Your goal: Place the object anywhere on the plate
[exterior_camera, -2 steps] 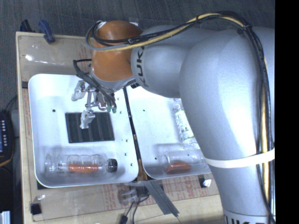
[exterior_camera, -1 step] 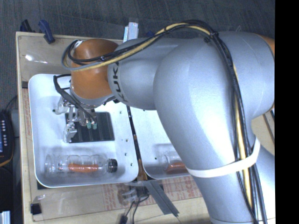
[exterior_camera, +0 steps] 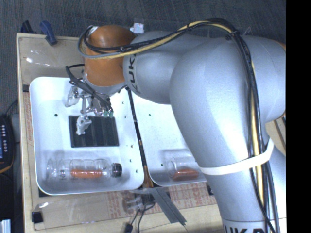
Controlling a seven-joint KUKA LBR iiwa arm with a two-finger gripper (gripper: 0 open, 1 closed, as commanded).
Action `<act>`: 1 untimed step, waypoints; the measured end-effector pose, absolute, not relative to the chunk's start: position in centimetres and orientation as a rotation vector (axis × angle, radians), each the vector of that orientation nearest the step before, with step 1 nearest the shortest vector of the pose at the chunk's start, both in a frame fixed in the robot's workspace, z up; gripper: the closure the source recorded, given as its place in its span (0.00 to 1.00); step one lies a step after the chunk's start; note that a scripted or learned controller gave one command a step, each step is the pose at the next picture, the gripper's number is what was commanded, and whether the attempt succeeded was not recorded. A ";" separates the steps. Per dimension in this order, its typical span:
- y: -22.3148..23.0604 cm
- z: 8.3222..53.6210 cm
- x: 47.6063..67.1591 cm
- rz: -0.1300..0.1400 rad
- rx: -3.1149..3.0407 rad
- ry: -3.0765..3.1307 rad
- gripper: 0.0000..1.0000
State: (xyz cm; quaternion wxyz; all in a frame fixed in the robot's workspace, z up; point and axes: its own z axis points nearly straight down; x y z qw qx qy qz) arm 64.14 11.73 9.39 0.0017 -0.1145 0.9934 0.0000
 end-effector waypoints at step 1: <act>10.0 9.5 65.8 0.000 -0.512 3.093 0.00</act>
